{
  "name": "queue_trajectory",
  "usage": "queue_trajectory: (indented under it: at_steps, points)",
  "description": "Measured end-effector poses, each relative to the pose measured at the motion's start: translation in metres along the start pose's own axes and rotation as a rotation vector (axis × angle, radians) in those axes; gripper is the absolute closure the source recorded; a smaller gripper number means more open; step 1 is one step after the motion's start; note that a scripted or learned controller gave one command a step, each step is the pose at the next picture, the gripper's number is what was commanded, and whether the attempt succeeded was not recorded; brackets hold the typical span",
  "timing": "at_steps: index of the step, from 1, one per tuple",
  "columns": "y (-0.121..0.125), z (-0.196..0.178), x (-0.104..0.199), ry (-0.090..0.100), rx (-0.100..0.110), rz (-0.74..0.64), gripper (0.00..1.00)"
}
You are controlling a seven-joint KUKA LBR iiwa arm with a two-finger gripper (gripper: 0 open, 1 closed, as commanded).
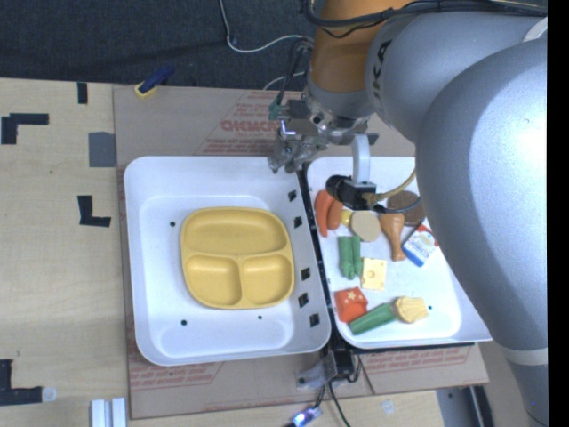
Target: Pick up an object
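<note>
The right white bin (444, 323) holds several toy foods: an orange carrot (324, 212), a green pepper piece (350, 254), a yellow cheese wedge (374, 274), a red piece (349, 303), a green-husked corn cob (384, 314), a brown drumstick (392, 225), a beige round piece (364, 225) and a blue-and-white packet (418, 245). The gripper (293, 154) hangs at the far end of the divider between the bins, above the bins' back rims. Nothing shows between its fingers. The big grey arm covers the right bin's far right side.
The left white bin (147, 238) contains a yellow three-compartment plate (237, 256). A cardboard sheet (191, 123) lies under both bins. A blue-and-yellow item (154, 79) rests at the cardboard's far left corner, and a thin white cable (236, 38) runs behind.
</note>
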State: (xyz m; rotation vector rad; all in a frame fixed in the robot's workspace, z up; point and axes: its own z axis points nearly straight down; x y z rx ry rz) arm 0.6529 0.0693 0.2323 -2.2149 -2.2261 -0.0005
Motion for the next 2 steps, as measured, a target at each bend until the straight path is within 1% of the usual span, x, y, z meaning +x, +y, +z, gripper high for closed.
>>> queue_trajectory:
  at_steps: [1, 2]
  points:
    - [0.015, 0.007, -0.002, -0.003, 0.000, 0.003, 1.00]
    - [0.003, 0.018, -0.004, -0.003, 0.003, 0.004, 1.00]
